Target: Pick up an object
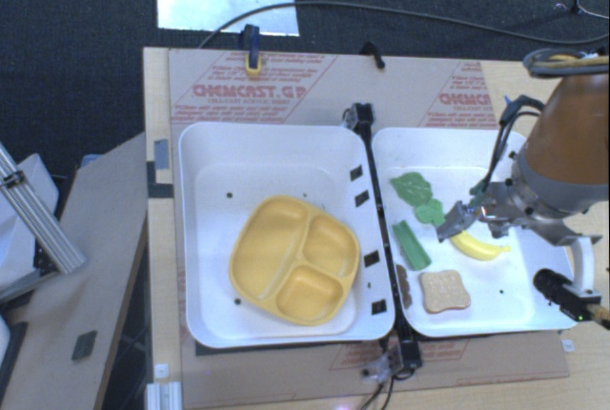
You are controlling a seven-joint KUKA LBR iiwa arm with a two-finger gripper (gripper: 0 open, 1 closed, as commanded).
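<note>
Gripper (457, 221) hangs low in the right bin (534, 317), at the near end of the banana (479, 247) — whether it grips, I cannot tell; judged an approach or grasp step; next comes a firm hold, then a straight lift.

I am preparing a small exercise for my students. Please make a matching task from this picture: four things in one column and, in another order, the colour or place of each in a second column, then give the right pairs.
Column one:
1. divided tray
2. banana
3. slice of toast
4. long green piece

Column two:
A. tan, near the front edge of the right bin
B. yellow, alone in the left bin
C. green, lying beside the divider between the bins
D. yellow, in the right bin, just below the tool

Pairs: 1-B, 2-D, 3-A, 4-C.
</note>
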